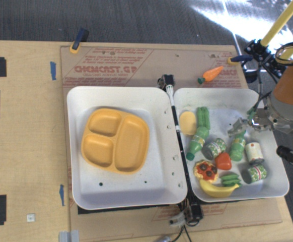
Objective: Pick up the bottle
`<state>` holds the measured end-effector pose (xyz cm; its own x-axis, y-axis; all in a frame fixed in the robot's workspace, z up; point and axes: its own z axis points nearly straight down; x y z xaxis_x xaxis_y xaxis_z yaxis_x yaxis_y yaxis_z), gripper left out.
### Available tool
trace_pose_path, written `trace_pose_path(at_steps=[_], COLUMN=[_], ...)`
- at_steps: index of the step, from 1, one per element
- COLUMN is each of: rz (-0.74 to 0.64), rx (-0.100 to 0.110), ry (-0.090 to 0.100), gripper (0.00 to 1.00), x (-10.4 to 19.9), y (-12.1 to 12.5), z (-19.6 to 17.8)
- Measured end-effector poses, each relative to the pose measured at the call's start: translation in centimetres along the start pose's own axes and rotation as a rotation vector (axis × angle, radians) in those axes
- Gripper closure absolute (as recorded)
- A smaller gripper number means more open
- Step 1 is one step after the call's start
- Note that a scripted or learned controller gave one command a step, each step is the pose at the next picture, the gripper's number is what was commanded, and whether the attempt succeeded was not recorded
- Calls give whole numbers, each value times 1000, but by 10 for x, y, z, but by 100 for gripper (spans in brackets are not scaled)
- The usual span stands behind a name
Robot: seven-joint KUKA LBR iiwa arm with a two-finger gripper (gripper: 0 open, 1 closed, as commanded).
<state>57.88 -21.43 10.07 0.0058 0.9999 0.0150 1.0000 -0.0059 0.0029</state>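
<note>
a green bottle (196, 144) lies tilted in the right bin (282, 183), between a pale lemon (187, 122) and a can (214, 148), just above a banana (218, 188). the jaws (242, 125) hover over the bin's right side; whether released or clenched, cannot tell.

Green bottle (197, 143) lying tilted, right bin's left side.

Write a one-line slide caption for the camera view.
Gripper poised above green bottle in right bin; yellow tray in left bin.
</note>
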Motion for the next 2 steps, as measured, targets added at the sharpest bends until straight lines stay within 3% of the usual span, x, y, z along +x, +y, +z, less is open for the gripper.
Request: trace_pose_path(at_steps=[1, 2], rz=[4, 170], rx=[0, 0], ry=[-12, -16], gripper=[100, 100], x=[-5, 26], y=[-2, 2], z=[-9, -122])
